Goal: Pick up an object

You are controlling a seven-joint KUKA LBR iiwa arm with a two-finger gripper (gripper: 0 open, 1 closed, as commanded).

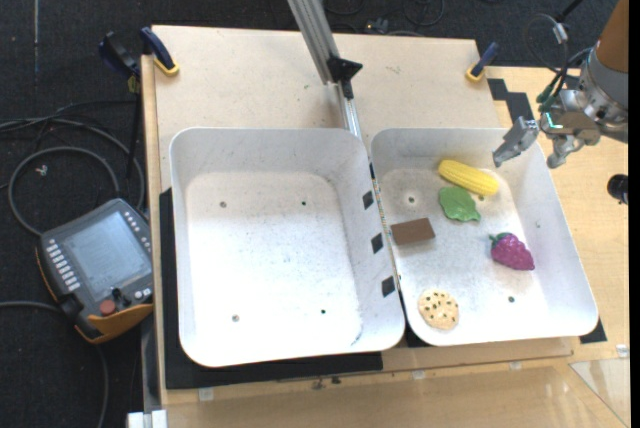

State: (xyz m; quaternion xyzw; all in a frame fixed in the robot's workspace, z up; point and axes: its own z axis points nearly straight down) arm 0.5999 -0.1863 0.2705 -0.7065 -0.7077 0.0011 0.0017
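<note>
Fingers (515,138) spread apart, nothing between them; gripper (536,144) hovers over the right bin's (560,316) upper right rim. Step looks like approach, no grasp yet. Left to right: left bin (190,216), then in the right bin a brown block (412,233), cookie (438,309), green piece (459,204), yellow corn (468,177), purple grapes (511,251). Corn sits nearest the gripper, touching the green piece. Next move, my guess: shift left over the corn, descend, close. Risk: clipping the green piece.
</note>
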